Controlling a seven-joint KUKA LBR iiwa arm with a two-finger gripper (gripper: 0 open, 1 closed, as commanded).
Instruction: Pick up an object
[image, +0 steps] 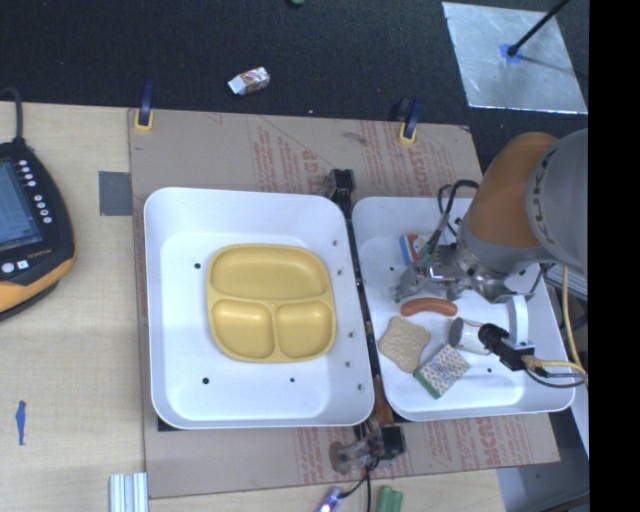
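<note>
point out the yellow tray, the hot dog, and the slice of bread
yellow tray (270, 301), camera view, on the ridge where its compartments meet
hot dog (429, 308), camera view, its middle
slice of bread (404, 343), camera view, centre of its face

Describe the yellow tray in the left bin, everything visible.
The yellow tray looks like moulded matte plastic, a rounded rectangle with three compartments: one wide section along the far side and two smaller ones side by side on the near side, split by raised ridges. It lies flat and right side up, slightly rotated, near the middle of the left bin, resting on the floor and apart from the walls. Nothing sits in its compartments.
</note>
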